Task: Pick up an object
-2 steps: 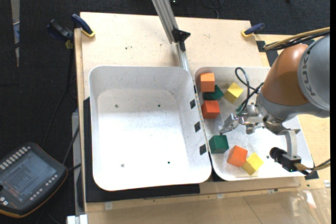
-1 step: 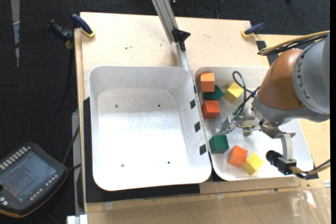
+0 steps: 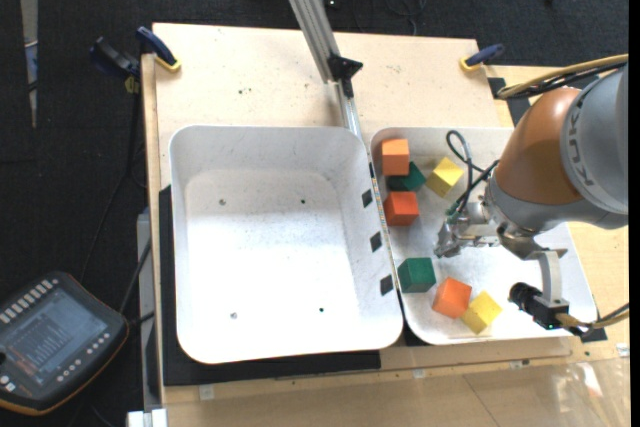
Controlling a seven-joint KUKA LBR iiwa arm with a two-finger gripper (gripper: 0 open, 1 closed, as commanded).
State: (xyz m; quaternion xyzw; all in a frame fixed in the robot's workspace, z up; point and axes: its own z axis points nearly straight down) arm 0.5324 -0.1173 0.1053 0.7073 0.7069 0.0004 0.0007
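While the grey arm [image 3: 580, 155] with its orange band reaches in from the right, its gripper [image 3: 452, 240] hangs low over the middle of the right bin [image 3: 520, 335]; whether it is open or closed cannot be told from this angle, and no block can be seen in it. 7 blocks lie in that bin. Near its far-left corner sit an orange block [image 3: 396, 156], a dark green block [image 3: 408, 179] touching it, and a red-orange block [image 3: 402, 207] just below them, all up and left of the gripper. A yellow block [image 3: 446, 176] lies above the gripper, near it. Toward the near side, a green block [image 3: 416, 273] lies down and left of the gripper, with an orange block [image 3: 452, 297] and a yellow block [image 3: 482, 311] touching each other just beneath it. The left bin [image 3: 200, 155] stands beside the right one.
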